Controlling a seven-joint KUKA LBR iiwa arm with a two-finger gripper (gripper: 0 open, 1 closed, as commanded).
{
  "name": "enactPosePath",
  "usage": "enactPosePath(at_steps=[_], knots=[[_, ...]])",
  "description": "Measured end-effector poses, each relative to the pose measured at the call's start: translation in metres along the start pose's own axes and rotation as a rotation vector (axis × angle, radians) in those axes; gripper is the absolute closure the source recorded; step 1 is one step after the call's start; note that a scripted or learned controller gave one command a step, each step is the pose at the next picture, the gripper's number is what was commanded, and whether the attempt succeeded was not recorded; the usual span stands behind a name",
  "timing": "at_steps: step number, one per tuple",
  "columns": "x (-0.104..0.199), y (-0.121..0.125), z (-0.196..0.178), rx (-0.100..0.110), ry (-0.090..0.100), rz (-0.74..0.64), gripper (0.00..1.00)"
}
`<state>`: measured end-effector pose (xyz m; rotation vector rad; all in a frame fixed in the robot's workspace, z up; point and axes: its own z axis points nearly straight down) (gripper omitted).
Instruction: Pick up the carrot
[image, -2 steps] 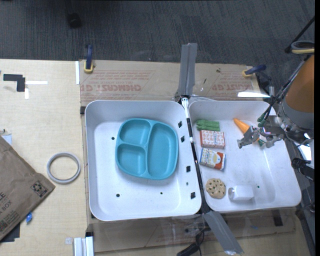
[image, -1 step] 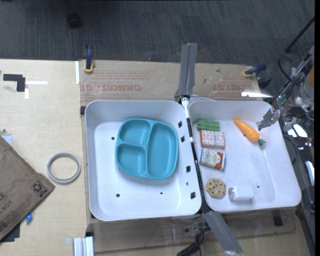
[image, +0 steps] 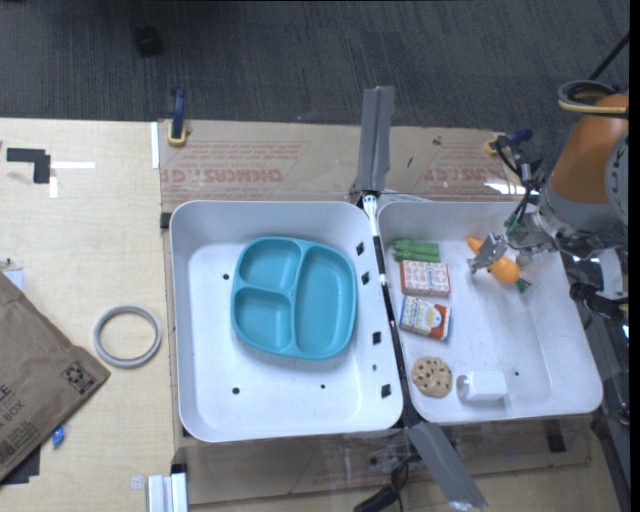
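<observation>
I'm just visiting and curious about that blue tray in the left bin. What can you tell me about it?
The blue tray is a teal, plastic-looking plate with rounded corners, split into three compartments: two smaller on its left, one long on its right. It lies flat and slightly turned near the middle of the left bin, resting on the bin's floor. Nothing lies in it or touches it otherwise.
</observation>
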<state>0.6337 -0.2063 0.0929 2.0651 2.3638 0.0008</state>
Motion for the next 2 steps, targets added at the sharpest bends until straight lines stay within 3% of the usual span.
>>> enactPosePath(at_steps=[1, 2], knots=[[0.000, 0.001, -0.010, -0.001, -0.002, -0.002, 1.00], [0.031, 0.030, -0.088, 0.001, 0.000, 0.168, 1.00]])
